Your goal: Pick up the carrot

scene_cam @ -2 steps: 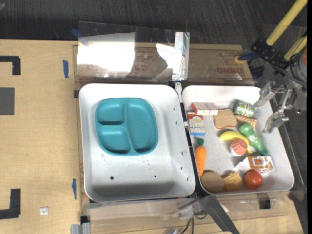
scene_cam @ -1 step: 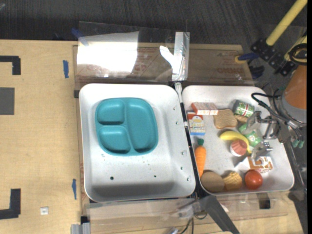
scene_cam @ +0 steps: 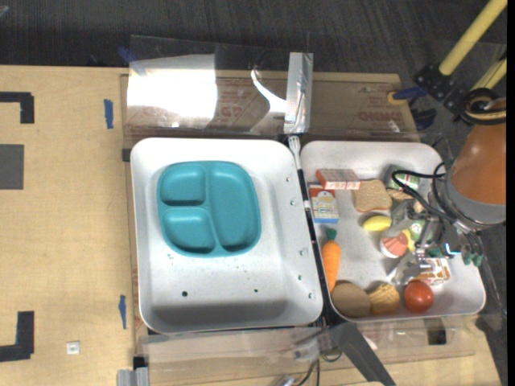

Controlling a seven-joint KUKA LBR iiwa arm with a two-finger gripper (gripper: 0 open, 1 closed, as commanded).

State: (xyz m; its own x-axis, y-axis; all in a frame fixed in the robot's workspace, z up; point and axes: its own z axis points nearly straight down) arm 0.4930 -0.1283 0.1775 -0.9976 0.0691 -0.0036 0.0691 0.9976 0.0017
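Camera view: carrot (scene_cam: 331,263) lies left of end effector (scene_cam: 424,246).

The worktop (scene_cam: 64,215) is light wood-grain board with black corner marks and blue tape tabs (scene_cam: 108,112). Dark grey carpet floor (scene_cam: 241,6) lies beyond its far edge. A clear plastic sheet (scene_cam: 173,95) there reflects bright overhead light.

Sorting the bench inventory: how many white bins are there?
2: the left bin holding a teal plate, the right bin with the carrot and other toy food.
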